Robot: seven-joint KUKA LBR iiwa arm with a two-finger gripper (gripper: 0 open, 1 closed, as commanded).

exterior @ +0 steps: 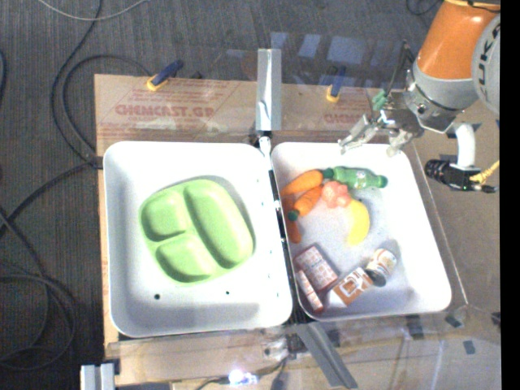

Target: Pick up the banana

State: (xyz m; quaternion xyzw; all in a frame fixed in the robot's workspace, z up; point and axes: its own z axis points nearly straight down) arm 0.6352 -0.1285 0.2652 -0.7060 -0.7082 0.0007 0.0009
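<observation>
The yellow banana [358,222] lies in the right bin [426,226], just below a green bottle [357,177] and to the right of a pink toy [334,194]. My gripper [375,139] hangs over the bin's far rim, up and to the right of the banana and well apart from it. Its two fingers are spread, and nothing is between them.
Two orange carrots [301,189] lie left of the banana. Near the bin's front are a red box [315,266], a small carton [349,287] and a can [380,265]. The left bin [122,242] holds a green divided plate [197,228].
</observation>
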